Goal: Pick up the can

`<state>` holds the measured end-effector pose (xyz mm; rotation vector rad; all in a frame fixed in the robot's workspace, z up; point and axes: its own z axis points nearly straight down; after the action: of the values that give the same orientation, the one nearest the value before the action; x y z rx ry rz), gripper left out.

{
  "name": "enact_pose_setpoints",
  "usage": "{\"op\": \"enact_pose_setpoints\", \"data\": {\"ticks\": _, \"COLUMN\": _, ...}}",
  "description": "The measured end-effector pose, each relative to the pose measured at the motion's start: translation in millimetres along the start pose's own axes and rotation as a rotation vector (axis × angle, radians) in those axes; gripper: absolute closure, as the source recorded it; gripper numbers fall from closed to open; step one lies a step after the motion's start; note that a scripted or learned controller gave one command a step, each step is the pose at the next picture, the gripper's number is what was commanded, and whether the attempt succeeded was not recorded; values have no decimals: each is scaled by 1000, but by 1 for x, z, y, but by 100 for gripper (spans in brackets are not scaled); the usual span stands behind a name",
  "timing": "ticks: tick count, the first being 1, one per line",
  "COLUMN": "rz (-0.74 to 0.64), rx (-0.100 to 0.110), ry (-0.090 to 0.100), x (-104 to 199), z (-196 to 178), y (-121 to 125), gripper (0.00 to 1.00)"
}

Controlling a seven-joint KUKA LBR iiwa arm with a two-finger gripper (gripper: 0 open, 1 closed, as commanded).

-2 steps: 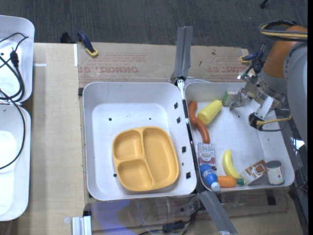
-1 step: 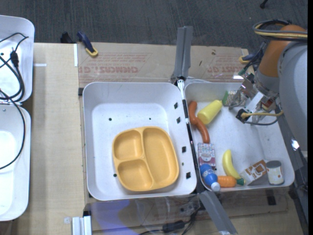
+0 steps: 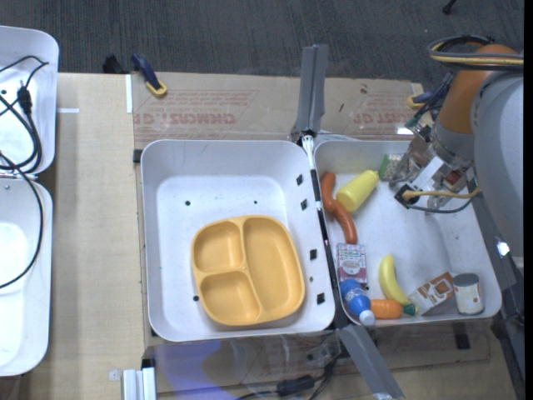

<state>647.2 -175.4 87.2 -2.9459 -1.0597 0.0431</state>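
The can [image 3: 468, 293] is small, with a pale label and a dark top. It stands upright in the near right corner of the right bin [image 3: 433, 232], beside a brown carton [image 3: 433, 291]. My gripper [image 3: 408, 182] hangs over the far right part of that bin, well behind the can and apart from it, with cables looped around the wrist. Nothing shows between its tips.
The right bin also holds a yellow bottle [image 3: 356, 188], orange sausages [image 3: 337, 208], a packet [image 3: 351, 262], a banana [image 3: 390, 278], a carrot [image 3: 386, 308], a blue bottle [image 3: 356, 299] and a green item [image 3: 386, 167]. A yellow divided plate [image 3: 248, 270] lies in the left bin [image 3: 166, 190].
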Motion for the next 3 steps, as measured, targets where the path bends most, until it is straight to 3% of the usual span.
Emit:
{"op": "enact_pose_setpoints", "data": {"ticks": 1, "rz": 0, "rx": 0, "ry": 0, "x": 0, "z": 0, "y": 0, "gripper": 0}}
{"op": "enact_pose_setpoints", "data": {"ticks": 2, "rz": -159, "rx": -17, "ry": 16, "x": -43, "z": -76, "y": 16, "gripper": 0}}
{"op": "enact_pose_setpoints", "data": {"ticks": 3, "rz": -36, "rx": -6, "ry": 8, "x": 1, "z": -1, "y": -3, "gripper": 0}}
